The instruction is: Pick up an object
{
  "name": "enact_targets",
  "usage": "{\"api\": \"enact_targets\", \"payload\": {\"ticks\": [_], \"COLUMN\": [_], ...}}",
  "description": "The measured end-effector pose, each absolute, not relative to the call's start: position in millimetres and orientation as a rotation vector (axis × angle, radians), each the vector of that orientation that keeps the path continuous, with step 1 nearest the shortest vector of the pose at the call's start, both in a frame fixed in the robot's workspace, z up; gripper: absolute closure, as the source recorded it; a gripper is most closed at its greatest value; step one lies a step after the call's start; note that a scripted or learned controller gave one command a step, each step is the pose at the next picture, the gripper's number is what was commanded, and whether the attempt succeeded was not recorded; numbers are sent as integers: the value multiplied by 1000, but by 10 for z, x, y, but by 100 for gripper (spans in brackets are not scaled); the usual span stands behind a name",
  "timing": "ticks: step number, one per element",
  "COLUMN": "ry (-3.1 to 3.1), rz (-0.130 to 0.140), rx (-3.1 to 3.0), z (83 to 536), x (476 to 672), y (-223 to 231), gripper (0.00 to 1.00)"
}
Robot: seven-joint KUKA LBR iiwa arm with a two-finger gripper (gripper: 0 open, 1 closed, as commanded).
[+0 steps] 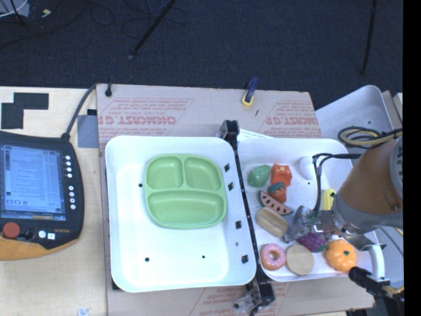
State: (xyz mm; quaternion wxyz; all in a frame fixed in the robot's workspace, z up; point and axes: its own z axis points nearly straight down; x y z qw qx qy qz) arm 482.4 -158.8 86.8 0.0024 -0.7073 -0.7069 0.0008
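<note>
The right bin (309, 151) is crowded w/ toy food along its left and front side; the bare white floor lies mostly toward its back. The arm (368, 189) reaches in from the right, low over the front half. The gripper (301, 224) sits just above a purple piece (313, 241), next to a tan bread roll (271, 221); can't tell if the jaws are open or shut, nothing seen clamped. Near the front rim: pink frosted donut (272, 257), pale round cookie (300, 262), glossy orange pumpkin (341, 255). Further back: watermelon slice (276, 204), green veg (259, 175), red-orange piece (281, 175). The left bin (131, 255) holds a smooth green divided plate (185, 191), w/ wide bare floor around it.
</note>
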Motion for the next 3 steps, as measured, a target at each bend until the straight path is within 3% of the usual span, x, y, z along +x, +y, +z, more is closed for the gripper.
{"api": "enact_targets", "payload": {"ticks": [1,3], "ry": [-2213,-2224], "rz": [0,-2], "rx": [-2224,-2220], "z": [980,2005], "x": [4831,4888], "y": [-1596,-1566], "gripper": [100,100]}}
